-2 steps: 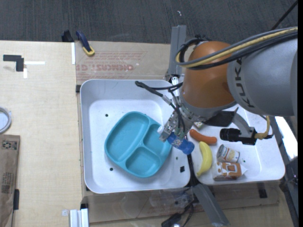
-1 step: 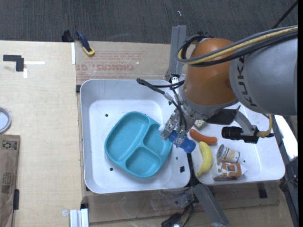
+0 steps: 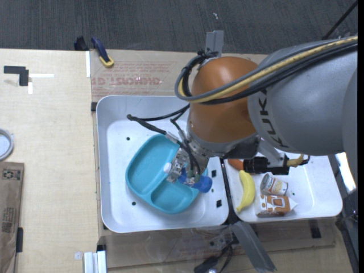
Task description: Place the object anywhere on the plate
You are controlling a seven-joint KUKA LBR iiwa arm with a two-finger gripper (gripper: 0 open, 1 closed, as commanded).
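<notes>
I read the gripper (image 3: 183, 172) low over the right rim of the blue plate (image 3: 151, 169), which lies in the left bin (image 3: 111, 152). A small blue object (image 3: 200, 183) sits just beside the gripper on its right, at the plate's right edge; I cannot tell whether it rests on the plate or on the bin floor, and I cannot tell whether it is between the fingers. From this view I cannot tell whether the gripper is open or closed. The plate's two compartments extend to the gripper's left. Well to the gripper's right, in the right bin (image 3: 318, 209), I see a banana (image 3: 246, 191), a small can (image 3: 272, 183) and a carton (image 3: 274, 205). The arm (image 3: 307, 95) covers the bench (image 3: 45, 124) area behind the gripper
</notes>
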